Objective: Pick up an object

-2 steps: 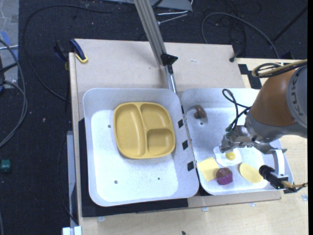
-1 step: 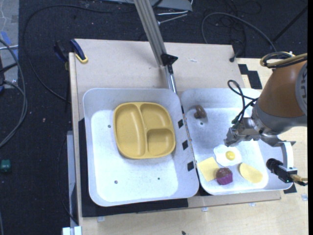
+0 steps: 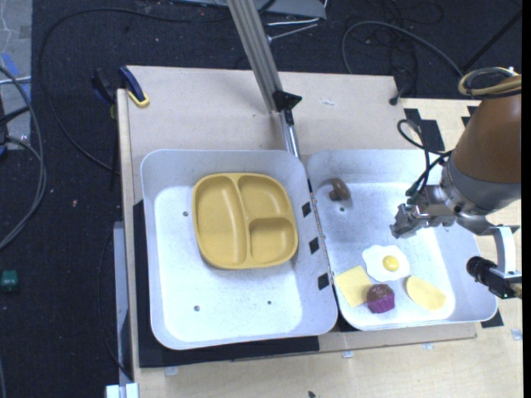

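Observation:
In the right bin (image 3: 365, 193) lie several toy foods: a brown mushroom-like piece (image 3: 338, 190) at the back left, a fried egg (image 3: 388, 263), a yellow cheese square (image 3: 353, 285), a purple piece (image 3: 381, 298) and a yellow slice (image 3: 426, 293). My gripper (image 3: 406, 221) hangs over the right bin's middle right, just above and to the right of the fried egg. Nothing shows between its tips. The arm's grey and orange wrist (image 3: 489, 156) hides the bin's right side.
The left bin (image 3: 166, 305) holds a yellow divided plate (image 3: 246, 220). A metal pole (image 3: 259, 48) slants in from the top to the seam between the bins. Black clips (image 3: 315, 243) sit along that seam. Cables lie on the dark floor around the bench.

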